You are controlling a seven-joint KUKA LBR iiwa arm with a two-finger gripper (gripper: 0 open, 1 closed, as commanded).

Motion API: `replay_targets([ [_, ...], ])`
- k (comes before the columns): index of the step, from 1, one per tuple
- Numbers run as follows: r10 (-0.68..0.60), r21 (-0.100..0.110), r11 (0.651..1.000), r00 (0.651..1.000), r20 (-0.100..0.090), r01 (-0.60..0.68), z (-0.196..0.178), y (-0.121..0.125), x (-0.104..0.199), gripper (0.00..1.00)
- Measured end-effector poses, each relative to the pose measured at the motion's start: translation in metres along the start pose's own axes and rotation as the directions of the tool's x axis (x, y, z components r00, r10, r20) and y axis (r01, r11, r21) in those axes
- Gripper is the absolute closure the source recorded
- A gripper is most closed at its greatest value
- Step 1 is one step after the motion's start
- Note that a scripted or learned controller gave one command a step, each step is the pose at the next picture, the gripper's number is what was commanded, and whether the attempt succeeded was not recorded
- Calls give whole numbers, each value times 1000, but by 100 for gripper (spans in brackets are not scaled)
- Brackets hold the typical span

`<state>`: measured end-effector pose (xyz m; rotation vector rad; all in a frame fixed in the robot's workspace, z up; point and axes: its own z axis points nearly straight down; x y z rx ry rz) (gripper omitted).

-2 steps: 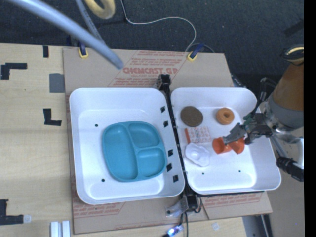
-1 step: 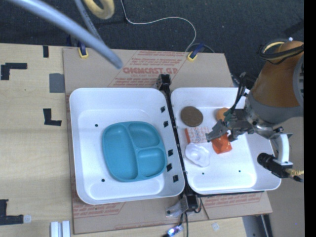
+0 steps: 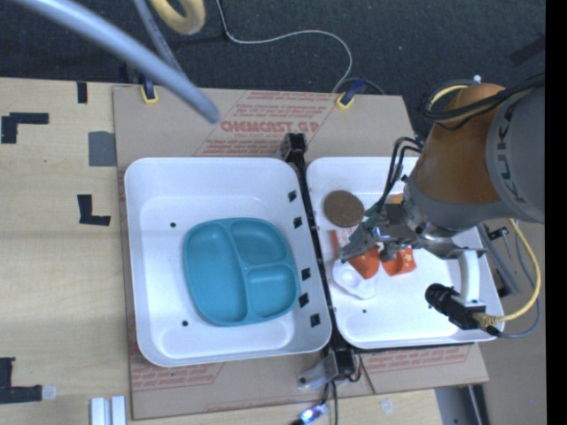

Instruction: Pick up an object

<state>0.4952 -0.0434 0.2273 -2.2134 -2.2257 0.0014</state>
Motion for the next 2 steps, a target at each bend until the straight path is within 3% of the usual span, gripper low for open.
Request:
replay_targets([
  [2, -2, 0, 1000, 1000, 0, 2, -3, 13, 103, 100],
])
